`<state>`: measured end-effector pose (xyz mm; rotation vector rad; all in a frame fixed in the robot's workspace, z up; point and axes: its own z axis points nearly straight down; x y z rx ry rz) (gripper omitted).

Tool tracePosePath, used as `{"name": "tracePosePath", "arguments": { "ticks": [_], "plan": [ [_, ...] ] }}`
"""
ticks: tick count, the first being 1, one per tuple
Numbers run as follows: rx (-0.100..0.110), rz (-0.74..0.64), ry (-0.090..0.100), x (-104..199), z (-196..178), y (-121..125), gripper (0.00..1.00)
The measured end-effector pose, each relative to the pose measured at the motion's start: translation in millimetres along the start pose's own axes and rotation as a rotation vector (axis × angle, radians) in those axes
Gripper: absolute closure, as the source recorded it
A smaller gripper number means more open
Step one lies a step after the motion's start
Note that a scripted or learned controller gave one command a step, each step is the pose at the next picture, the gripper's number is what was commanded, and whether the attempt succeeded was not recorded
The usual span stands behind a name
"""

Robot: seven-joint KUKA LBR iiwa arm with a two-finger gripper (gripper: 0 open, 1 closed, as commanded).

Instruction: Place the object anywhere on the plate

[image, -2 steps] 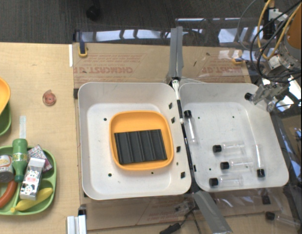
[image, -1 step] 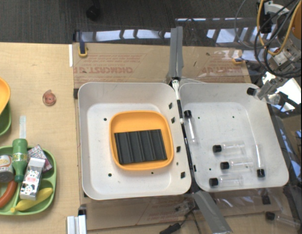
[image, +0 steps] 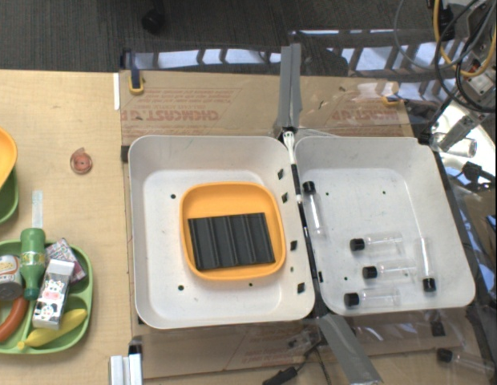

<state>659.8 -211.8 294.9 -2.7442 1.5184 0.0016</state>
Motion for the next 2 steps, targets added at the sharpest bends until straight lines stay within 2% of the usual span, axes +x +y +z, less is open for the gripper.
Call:
{"name": "tracePosePath", "arguments": {
  "ticks": [1, 2],
  "plan": [
    [0.000, -0.024, 0.000, -1.1, -65.9, -0.8, 1.00],
    [-0.001, -0.318, 0.000, -12.7, -145.4, -8.8, 1.00]
  ]
}}
